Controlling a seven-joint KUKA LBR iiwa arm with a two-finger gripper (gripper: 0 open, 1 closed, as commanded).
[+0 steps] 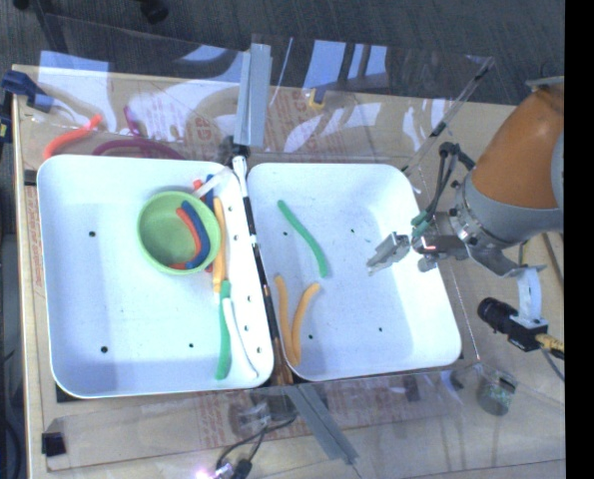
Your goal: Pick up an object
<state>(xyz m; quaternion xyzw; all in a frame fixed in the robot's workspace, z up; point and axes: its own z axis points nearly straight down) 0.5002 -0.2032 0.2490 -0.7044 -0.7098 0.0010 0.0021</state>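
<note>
Camera view is showing us a table (127, 108) carrying two white bins (97, 367) over dark carpet (277, 8). Our hand (388, 250) is hovering in the right bin, fingers apart, gripping nothing. A green strip (302, 236) is lying left of it, running diagonally from upper left to lower right.

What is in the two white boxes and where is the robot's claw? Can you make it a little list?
left bin: green bowl with red and blue curved pieces inside; orange and green strips by its right wall
right bin: green strip, two orange strips
gripper: over the right bin's right half, nothing between its fingers
arm: reaching in from the right
</note>
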